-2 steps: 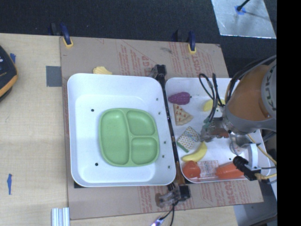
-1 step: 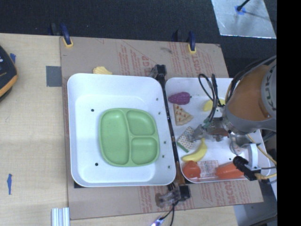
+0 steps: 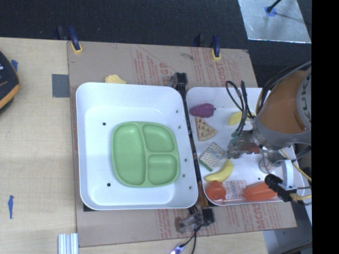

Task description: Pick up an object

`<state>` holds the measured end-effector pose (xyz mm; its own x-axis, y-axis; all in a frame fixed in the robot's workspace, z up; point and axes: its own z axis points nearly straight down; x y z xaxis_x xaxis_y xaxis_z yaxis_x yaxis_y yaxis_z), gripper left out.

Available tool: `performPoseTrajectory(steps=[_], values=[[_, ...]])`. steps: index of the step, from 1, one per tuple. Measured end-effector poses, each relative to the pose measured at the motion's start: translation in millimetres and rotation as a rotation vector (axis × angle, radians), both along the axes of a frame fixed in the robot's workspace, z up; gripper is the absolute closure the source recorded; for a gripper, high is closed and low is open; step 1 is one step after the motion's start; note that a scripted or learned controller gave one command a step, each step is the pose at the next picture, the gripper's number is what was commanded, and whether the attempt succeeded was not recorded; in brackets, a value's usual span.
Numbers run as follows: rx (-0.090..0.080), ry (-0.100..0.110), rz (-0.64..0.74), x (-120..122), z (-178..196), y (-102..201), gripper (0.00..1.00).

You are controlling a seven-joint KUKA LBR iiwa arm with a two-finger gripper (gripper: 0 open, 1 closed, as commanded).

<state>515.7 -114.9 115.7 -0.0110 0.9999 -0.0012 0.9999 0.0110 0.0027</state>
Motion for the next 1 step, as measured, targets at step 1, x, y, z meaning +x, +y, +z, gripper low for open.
performPoseTrajectory(steps=[1], values=[[0.000,0.000,0.000,0.0,0.0,0.0,0.00]])
